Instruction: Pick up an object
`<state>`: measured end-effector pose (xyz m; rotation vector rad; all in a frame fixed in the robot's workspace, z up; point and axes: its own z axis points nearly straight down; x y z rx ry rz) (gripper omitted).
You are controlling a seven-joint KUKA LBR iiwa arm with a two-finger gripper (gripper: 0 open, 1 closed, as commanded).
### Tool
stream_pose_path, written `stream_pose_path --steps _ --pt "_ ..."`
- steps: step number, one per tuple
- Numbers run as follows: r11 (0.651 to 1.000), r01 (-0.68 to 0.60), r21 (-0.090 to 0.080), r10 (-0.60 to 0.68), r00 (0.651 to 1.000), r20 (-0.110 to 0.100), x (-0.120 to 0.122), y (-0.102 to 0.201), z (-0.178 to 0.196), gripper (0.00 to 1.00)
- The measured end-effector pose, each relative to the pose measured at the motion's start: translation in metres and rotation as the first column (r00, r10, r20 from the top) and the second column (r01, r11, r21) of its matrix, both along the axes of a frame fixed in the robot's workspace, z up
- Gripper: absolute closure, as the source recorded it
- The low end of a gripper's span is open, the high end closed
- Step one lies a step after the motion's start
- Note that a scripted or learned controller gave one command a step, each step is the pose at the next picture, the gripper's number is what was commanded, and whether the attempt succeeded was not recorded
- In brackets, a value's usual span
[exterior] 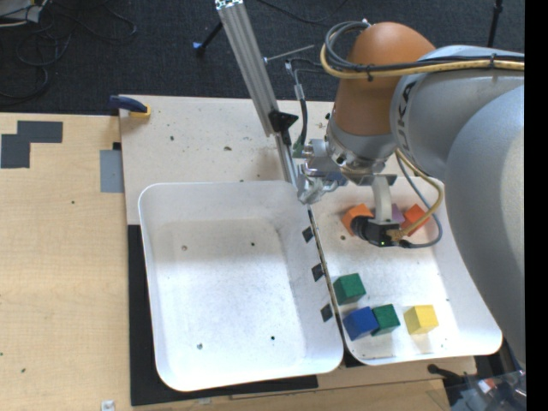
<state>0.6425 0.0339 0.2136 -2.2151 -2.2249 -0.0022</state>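
My gripper [313,184] hangs over the far end of the divider between the two white bins, under the orange-banded wrist. I see nothing held in it. The right bin [467,315] holds a green cube [349,288], a blue cube [360,322], a second green cube [386,317] and a yellow cube [420,318] near its front. Two orange blocks [357,216] [416,217] lie at its far end just right of the gripper, partly hidden by the arm, with a small purple piece [397,219] between them.
The left bin [223,289] lies beside the right one. Black clips [317,272] sit along the shared divider. A slanted aluminium bar [257,84] rises behind the gripper. A blue and yellow clamp [128,105] sits at the board's far left corner.
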Motion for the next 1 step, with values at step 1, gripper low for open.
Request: stream_pose_path --steps 1 --pt "1.000 0.000 0.000 0.000 1.000 -0.002 -0.0047 0.0472 0.0066 1.00"
